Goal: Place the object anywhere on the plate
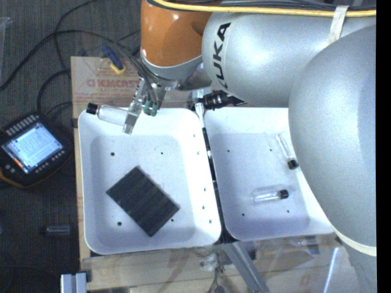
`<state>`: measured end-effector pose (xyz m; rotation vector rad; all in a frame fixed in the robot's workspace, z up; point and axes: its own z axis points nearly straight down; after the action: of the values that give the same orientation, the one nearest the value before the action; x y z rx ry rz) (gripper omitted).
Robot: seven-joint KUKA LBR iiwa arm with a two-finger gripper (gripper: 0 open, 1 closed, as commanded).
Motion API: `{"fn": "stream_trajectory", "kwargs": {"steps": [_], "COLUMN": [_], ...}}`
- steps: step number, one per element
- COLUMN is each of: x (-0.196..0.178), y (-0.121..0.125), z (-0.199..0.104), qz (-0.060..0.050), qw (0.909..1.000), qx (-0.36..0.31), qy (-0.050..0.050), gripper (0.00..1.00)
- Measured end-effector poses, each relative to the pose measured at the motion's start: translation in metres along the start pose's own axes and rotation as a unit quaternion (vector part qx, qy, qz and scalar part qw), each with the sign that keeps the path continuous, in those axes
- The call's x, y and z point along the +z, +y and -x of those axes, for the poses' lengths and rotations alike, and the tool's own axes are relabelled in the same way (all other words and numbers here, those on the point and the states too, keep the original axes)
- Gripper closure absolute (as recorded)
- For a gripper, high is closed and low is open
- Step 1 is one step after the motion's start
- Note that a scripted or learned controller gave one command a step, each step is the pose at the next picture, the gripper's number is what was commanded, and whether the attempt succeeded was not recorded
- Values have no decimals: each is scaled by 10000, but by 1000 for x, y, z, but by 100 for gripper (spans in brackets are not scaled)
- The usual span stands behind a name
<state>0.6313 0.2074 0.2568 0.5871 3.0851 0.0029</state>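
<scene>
The plate is a dark ribbed square lying flat in the left bin, towards its front. A clear vial with a black cap lies across the far left corner of that bin, cap pointing left. My gripper hangs over the bin's far edge, well behind the plate. Its two fingers stand apart, and nothing shows between them. The left fingertip is right beside the vial's right end; whether they touch is unclear.
The right bin holds two more clear vials with black caps, one near the arm and one nearer the front. The big grey arm covers the right bin's right side. A pendant lies left of the bench.
</scene>
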Motion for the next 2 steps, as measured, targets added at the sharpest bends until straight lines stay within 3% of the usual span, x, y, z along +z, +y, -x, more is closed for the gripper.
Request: {"fn": "stream_trajectory", "kwargs": {"steps": [1, 2], "x": [-66, -178], "y": [26, -26], "z": [-4, -91], "qz": [5, 1], "qw": [9924, 9763], "qx": [-1228, -2162], "qy": [-8, -10], "gripper": [100, 100]}}
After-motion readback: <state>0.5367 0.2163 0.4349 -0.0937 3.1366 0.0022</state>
